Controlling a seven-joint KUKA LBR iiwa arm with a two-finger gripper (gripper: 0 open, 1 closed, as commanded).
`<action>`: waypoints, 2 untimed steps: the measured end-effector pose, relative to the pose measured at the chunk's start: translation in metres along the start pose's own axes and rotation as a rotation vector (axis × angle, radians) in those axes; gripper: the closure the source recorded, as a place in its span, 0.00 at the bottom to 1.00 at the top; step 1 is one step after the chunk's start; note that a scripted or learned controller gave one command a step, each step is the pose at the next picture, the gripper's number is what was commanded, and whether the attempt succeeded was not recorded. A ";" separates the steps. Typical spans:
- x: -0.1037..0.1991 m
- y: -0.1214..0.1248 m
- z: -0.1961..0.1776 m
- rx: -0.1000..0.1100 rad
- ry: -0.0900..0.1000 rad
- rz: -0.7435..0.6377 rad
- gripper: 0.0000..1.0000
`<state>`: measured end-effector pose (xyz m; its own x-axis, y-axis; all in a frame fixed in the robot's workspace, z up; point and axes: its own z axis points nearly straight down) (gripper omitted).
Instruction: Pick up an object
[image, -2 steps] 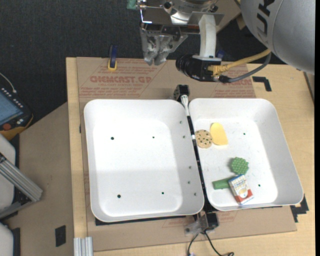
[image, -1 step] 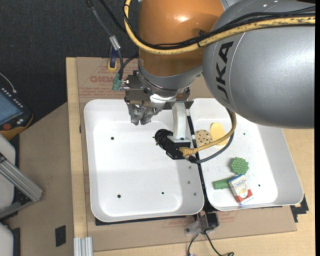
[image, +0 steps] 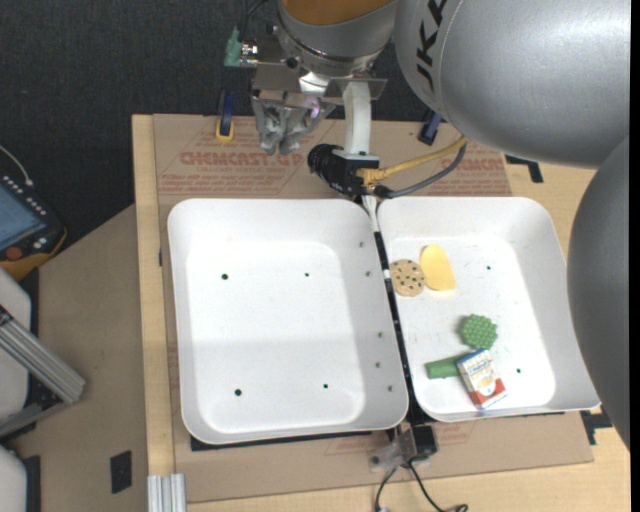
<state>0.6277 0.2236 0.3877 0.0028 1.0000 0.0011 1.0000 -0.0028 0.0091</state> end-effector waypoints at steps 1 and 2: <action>0.001 -0.034 -0.160 -0.012 0.007 -0.006 1.00; 0.002 -0.153 -0.075 0.020 -0.003 -0.009 1.00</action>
<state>0.4742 0.2257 0.4614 -0.0062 1.0000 -0.0021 0.9999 0.0061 -0.0107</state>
